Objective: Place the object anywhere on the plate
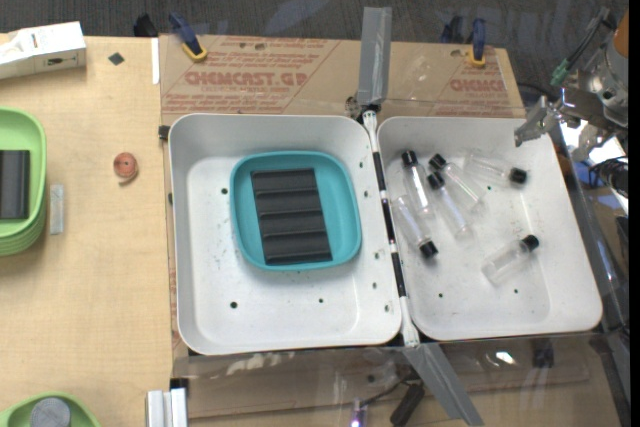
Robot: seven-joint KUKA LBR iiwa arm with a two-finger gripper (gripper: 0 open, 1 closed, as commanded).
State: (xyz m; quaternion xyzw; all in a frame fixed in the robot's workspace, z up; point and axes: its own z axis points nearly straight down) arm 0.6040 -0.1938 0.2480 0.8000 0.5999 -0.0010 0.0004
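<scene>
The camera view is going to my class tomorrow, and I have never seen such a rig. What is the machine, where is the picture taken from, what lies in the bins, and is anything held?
One fixed camera looks down at a slant on a bench. The machine is a robot arm reaching in from the right; its tool sits at the far right corner of the right bin. Nothing shows between its fingers. In that bin lie several clear vials with black caps, scattered. The left bin holds a teal plate carrying a black ridged insert. A vial is meant to go onto the plate.
</scene>
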